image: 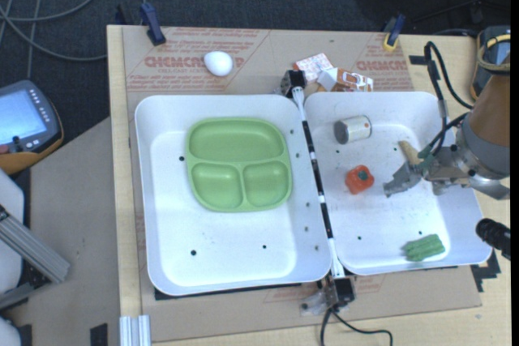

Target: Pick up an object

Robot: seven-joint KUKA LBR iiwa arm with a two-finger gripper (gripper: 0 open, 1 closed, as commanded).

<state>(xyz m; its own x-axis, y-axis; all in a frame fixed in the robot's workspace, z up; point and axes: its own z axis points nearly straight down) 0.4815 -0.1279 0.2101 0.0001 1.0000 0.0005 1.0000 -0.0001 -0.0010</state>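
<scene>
The gripper [405, 170] is hanging over the right bin [454, 255], reaching in from the right side. Its fingers [395, 186] are standing apart, one light-coloured tip pointing far-left and one grey tip pointing near-left, and nothing is sitting between them.

Three loose things are lying in this bin. A small red-orange object with a green top [358, 179], maybe a toy vegetable, is resting just left of the fingers, not touching them; it is compact, and its green end is pointing to the far-right. A grey cylinder [351, 130] is lying on its side farther away, with its long axis running left to right and its dark round end facing left. A green object [424, 247] is lying near the near-right corner, with its long axis going left-right and a little tilted; its shape is hard to make out.

In the left bin [162, 198] a green divided plate [239, 164] is sitting flat, the big compartment on the far side. On the tabletop [130, 255] beyond the bins, a white egg-like object [217, 62] and some crumpled small packets [328, 75] are lying; their print is too small to read. The arm's wrist is being cut off by the right edge.
</scene>
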